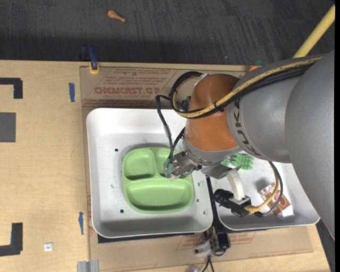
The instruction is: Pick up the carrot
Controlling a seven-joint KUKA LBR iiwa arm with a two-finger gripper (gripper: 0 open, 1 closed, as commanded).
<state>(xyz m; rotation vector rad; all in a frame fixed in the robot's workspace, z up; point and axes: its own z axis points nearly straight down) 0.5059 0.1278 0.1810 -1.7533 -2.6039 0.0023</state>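
The claw (174, 169) is low over the left bin (101, 159), at the right side of a green tray (154, 194) that lies there. It sits just above the place where the tray's dividing ridges meet its right edge. The wrist covers much of the claw from above, so I cannot tell if it is wide or narrow, or if it touches the tray. The green tray has three compartments: two small ones on the far side and one long one on the near side. Above the claw rises the orange band (212, 122) of the arm (297, 117), and the thick grey body of the arm goes from there to the right and hides a big part of the right bin (300, 219). In the right bin, just beside the wrist, a green thing with a bumpy surface (241, 161) shows partly under the arm. Nearer to the right corner lies a small brown and white thing (281, 204) whose kind I cannot make out. Both bins rest on a brown board with red printed letters (127, 87), and this board lies on the pale counter (42, 159), which carries black tape marks (10, 87) and short blue tape marks (71, 91). The carrot (116, 16), a small orange piece, is not in any bin: it lies on the dark floor (212, 26) beyond the far edge of the counter, to the far left, well apart from the claw.
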